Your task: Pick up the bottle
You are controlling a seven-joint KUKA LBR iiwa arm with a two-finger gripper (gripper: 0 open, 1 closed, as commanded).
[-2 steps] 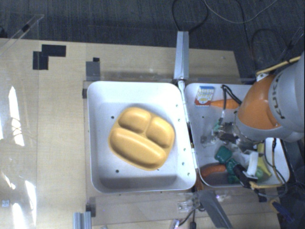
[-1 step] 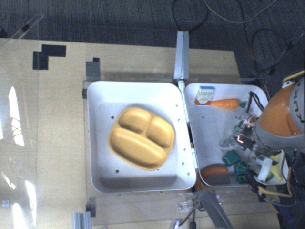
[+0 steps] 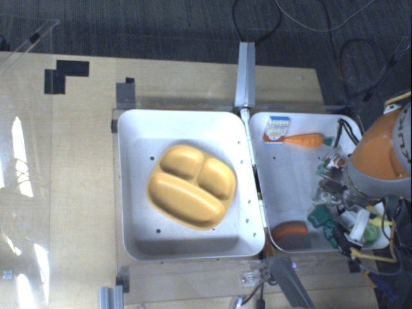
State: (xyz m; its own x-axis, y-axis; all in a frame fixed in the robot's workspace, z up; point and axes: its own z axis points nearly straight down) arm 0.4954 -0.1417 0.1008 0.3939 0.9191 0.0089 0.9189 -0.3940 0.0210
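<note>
the grey arm with its orange band (image 3: 380, 153) reached in from the right and hung low over the right-hand shallow white bin (image 3: 290, 179), its wrist and cabling covering that bin's near right corner. the gripper (image 3: 335, 201) sat among a tangle of parts there, and whether the jaws were apart or closed, or had anything between them, could not be told.

the likeliest bottle was the small white-and-green plastic bottle (image 3: 360, 227) lying tilted at the near right corner, just beside a dark green object (image 3: 320, 217) and half hidden by the arm; its outline was too cluttered to be sure of. it looked light and stiff, with a smooth, probably slippery wall, so a hold across the middle of the body, square to its long axis, seemed safer than at the narrow end.

elsewhere in that bin lay an orange carrot (image 3: 304, 140) by a small white printed packet (image 3: 275, 129) at the far side, and a brown rounded lump (image 3: 291, 230) at the near edge. the left bin (image 3: 135, 172) held a large yellow bun-shaped piece (image 3: 192, 185).
</note>
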